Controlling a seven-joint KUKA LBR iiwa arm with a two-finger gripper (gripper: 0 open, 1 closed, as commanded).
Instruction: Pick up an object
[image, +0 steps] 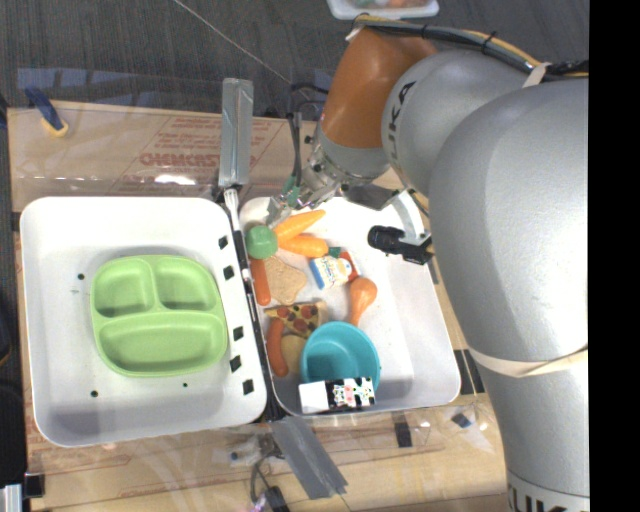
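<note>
Near the far edge of the right bin (430, 350), the gripper (300, 195), whose state I cannot tell, hangs just above an orange carrot (300, 223) lying lengthwise across the bin, toward its left wall.

- A divided plate (157, 313) lies in the left bin (50, 400).
- The right bin (425, 350) holds toy food: carrots (300, 234) at the far end, a bowl (340, 352) nearer the front.
- A small carton (337, 394) sits in front of the bowl, touching it.
- The arm (480, 180) reaches over the right bin's far end.
</note>
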